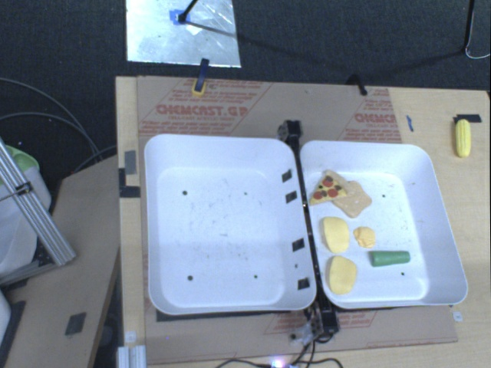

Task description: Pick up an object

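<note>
1. Frame (34,205): slanted metal rails at the far left, beside the counter (92,205).
2. Plate (182,21): a shiny square sheet on the dark floor, beyond the counter's far edge.
3. Clamp (200,79): blue and yellow, at the far edge of the card (230,106), a brown sheet with red print that lies under both bins.
4. Left bin (222,205): white and shallow, with small dark dots on its floor.
5. Clips (291,198): black tabs in a row along the seam where the two bins touch.
6. Right bin (418,198): holds all the items below, in its left half.
7. Pizza (337,192): a toy slice, farthest back, near the seam.
8. Oval (334,234): pale yellow, just in front of the pizza.
9. Disc (342,274): yellow, nearest the front wall.
10. Lump (364,237): small and yellow, just right of the oval.
11. Green piece (390,257): lies flat, right of the disc and apart from it.
12. Corn (462,137): a yellow piece on the counter, outside the right bin's far right corner.
</note>
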You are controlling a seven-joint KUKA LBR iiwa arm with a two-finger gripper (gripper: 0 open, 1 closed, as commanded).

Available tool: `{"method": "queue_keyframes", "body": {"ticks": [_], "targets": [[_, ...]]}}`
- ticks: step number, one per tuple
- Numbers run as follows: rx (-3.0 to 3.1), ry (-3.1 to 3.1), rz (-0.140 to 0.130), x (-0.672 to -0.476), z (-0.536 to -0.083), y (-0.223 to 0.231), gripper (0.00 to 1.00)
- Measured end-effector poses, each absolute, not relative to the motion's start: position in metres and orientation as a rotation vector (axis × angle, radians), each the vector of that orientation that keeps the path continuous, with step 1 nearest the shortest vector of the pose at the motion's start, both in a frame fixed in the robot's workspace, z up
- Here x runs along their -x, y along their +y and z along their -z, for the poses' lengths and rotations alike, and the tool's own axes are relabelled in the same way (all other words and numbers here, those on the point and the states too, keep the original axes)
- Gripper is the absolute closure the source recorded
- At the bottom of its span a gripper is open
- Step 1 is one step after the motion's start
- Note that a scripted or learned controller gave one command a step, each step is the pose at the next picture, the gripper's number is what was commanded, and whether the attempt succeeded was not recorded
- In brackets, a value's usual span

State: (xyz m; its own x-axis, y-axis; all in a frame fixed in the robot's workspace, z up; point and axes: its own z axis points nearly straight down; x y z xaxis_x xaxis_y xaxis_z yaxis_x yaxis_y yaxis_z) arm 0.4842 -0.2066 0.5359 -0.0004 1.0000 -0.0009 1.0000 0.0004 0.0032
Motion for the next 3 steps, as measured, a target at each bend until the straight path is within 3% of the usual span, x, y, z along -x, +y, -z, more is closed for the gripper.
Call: {"method": "queue_keyframes", "body": {"ticks": [1,2,3], "targets": [[-2.211,2.225,-0.003,-0.548,-0.535,-0.206,1.00],[-2.219,2.220,-0.002,-0.484,-0.536,-0.207,1.00],[-2.212,2.223,-0.003,-0.538,-0.535,-0.206,1.00]]}}
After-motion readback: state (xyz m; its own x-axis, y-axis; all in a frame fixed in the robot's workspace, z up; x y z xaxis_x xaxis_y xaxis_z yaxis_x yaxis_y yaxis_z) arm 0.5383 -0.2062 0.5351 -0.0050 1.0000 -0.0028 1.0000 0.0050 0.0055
